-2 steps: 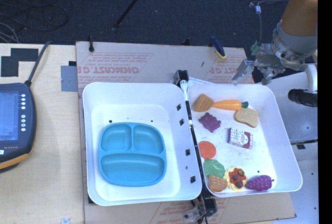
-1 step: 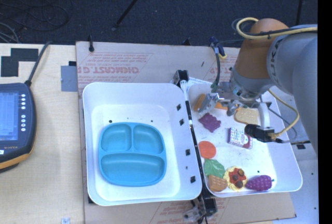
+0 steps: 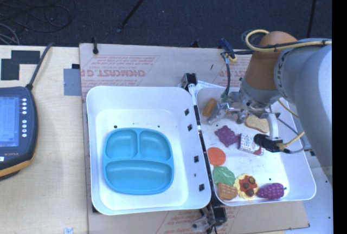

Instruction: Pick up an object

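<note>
A blue divided plate point(image 3: 138, 160) lies in the left bin point(image 3: 100, 103). In the right bin point(image 3: 309, 187), the end effector point(image 3: 225, 110) sits low at the far end beside a small orange-brown toy point(image 3: 210, 108); its opening cannot be told.

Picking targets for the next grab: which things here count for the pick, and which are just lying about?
For the pick: gripper; right bin with its toy food: purple piece, orange disc, green piece, grapes, toast slice.

Lying about: left bin, blue divided plate, control pendant.
</note>
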